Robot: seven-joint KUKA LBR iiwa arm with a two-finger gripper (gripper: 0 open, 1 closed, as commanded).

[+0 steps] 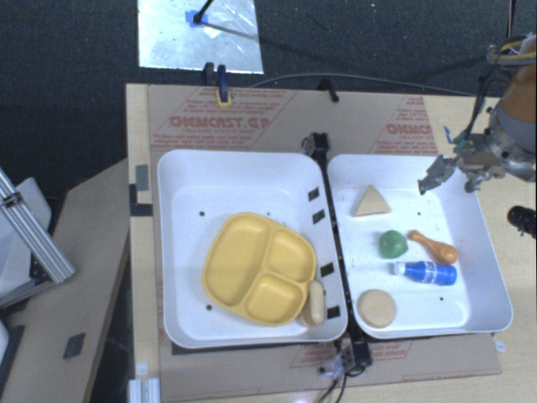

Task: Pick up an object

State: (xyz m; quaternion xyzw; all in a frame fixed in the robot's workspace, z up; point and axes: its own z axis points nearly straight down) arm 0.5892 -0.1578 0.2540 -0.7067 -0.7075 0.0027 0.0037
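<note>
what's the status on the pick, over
Gripper open, nothing held, above right bin's far edge. Tan wedge nearest; green ball, orange drumstick, blue tube beyond. Path unobstructed.

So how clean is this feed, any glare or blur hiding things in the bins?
Camera view: lighting is even and soft, with faint shadows beside the blue tube and the green ball. The silver sheet at the top glares. The hand looks slightly smeared, and the yellow tray is sharp.
</note>
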